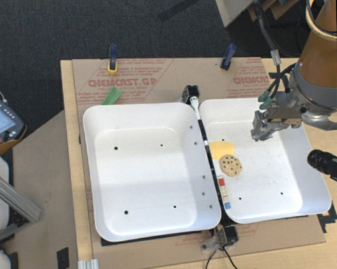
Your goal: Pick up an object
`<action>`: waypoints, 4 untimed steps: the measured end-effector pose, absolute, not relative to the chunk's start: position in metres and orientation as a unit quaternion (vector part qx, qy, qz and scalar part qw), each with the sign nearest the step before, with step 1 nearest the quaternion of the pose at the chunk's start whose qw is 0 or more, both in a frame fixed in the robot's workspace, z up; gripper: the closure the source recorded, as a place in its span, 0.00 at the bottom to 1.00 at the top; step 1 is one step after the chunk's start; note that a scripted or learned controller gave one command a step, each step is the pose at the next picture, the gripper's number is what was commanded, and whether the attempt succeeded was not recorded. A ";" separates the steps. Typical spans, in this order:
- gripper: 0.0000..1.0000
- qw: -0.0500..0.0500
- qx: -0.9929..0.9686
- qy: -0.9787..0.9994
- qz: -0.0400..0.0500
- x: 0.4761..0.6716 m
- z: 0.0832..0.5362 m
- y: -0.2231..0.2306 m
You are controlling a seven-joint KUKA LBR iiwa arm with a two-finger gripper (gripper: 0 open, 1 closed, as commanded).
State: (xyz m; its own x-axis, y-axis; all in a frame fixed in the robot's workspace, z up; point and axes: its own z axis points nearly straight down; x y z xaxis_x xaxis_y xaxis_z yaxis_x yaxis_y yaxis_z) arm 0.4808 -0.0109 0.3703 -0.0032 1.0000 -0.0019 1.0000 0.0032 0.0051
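Over the right bin (pixel 304 170) my end effector (pixel 261 131) hovers with nothing in it; can't tell its state. Cookie (pixel 230 166) and yellow slice (pixel 220 149) sit near the bin's left wall. Approach stage, I'd say — next I'd shift left and drop.

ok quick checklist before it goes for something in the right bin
1. Targets present: cookie and yellow piece lie in the right bin, near its left wall: ok.
2. Gripper over a target: it sits right of and above both: not ok.
3. Gripper free of load: cannot tell.
4. Cookie separate from yellow piece: they look touching or overlapping: cannot tell.
5. Path from gripper to cookie unobstructed: ok.
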 end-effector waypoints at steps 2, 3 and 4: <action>1.00 -0.002 0.705 0.710 -0.001 0.479 0.359 0.047; 1.00 0.000 0.706 0.708 0.000 0.480 0.371 0.044; 1.00 0.001 0.706 0.709 0.001 0.480 0.381 0.044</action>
